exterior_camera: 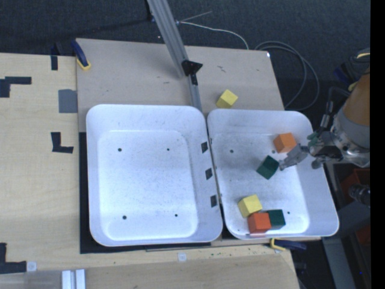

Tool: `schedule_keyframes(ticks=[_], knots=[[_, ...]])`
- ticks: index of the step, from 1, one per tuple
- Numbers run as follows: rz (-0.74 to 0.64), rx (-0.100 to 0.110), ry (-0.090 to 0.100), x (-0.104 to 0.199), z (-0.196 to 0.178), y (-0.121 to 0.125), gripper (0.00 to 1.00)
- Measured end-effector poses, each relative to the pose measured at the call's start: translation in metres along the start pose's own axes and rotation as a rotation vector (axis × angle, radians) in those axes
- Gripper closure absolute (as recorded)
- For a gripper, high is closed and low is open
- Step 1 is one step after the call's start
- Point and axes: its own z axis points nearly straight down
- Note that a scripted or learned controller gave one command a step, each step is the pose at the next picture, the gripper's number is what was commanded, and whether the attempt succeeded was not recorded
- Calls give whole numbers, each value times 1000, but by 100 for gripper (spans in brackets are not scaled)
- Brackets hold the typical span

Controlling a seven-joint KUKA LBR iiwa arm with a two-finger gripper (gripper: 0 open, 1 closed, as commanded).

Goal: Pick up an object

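Hovering by the right bin (319,218), the gripper (296,156), aperture unclear, sits between orange cube (285,142) and green cube (267,167)

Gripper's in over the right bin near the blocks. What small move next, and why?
Probably ease the gripper down-left onto the dark green block: it sits just beside the fingertips, apart from the orange block, and nothing shows between the fingers yet.

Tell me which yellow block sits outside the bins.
The yellow block on the bare bench above the right bin, just beyond its top rim. The other yellow block lies inside that bin beside an orange block.
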Motion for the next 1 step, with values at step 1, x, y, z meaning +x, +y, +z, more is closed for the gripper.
schedule_keyframes(ticks=[1], knots=[[-1, 5, 0, 0, 137, 76, 0]])
